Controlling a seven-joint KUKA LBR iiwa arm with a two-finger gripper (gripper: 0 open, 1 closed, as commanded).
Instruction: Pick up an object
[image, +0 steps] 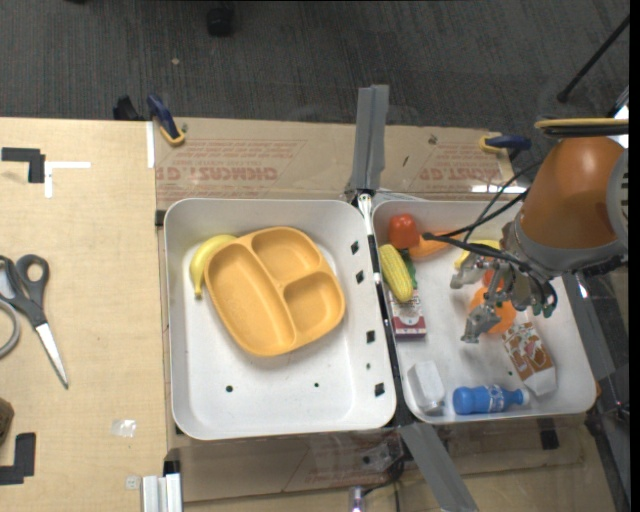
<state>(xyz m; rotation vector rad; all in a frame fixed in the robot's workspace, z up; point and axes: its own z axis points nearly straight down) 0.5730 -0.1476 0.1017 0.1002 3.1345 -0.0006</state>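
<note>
Over the right bin (585, 395), near its middle, the gripper (484, 312) hangs from the grey arm with its orange band (572, 195), which reaches in from the right edge. Cables loop around the wrist. Whether anything sits between the fingers I cannot tell: the metal parts blur against an orange item (503, 305) just beside them, possibly a carrot.

Along the left wall of that bin lie a tomato (403, 230) at the far end, then a corn cob (396, 272) touching it, then a small red and white box (408, 322) nearer the front. A yellow thing (470, 258) shows just behind the gripper, partly hidden. Toward the right wall lies a brown and white carton (528, 358), tilted. At the front edge a blue bottle (488, 399) lies on its side, its cap toward the right, with a clear white container (425, 388) just beside it in the front left corner.

The left bin (200, 400) bears an orange divided plate (275, 290) in its far half, tilted, with three compartments. A banana (205, 260) curves along the plate's far left rim, touching it.

On the bench (80, 350) well left of the bins lie scissors (38, 310), near the left edge. A blue clamp (166, 120) grips the cardboard behind the left bin.
</note>
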